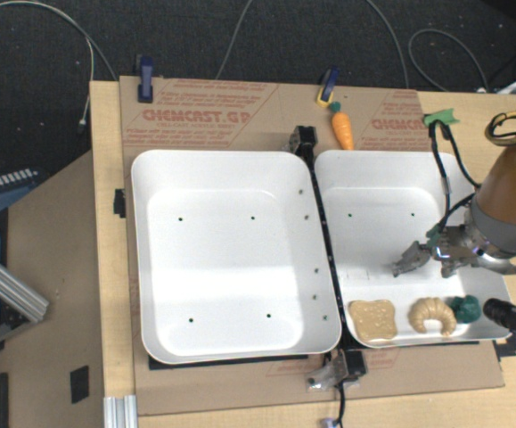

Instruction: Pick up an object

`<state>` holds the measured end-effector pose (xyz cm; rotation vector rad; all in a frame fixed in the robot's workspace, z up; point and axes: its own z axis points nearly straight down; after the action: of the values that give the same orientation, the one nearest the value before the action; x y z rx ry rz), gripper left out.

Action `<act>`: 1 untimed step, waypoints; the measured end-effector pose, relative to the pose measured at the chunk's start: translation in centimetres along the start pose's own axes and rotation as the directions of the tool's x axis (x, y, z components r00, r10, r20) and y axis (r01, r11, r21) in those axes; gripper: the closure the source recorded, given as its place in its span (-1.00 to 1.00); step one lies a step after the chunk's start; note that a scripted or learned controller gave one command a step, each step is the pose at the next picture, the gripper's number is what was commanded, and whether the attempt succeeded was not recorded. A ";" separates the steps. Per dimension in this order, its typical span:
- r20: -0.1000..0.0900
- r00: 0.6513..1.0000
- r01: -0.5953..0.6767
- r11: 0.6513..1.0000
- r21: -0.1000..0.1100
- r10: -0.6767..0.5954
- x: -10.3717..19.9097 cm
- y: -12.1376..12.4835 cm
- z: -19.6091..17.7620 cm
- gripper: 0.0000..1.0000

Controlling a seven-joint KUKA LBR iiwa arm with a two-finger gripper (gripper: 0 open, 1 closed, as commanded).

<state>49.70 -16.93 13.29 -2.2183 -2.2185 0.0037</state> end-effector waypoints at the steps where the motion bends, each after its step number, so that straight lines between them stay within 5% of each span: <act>1: 0.001 1.000 0.000 1.000 -0.002 0.000 0.0 0.0 5.0 -1.00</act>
<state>49.63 -16.90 8.32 -2.2197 -2.2198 0.0019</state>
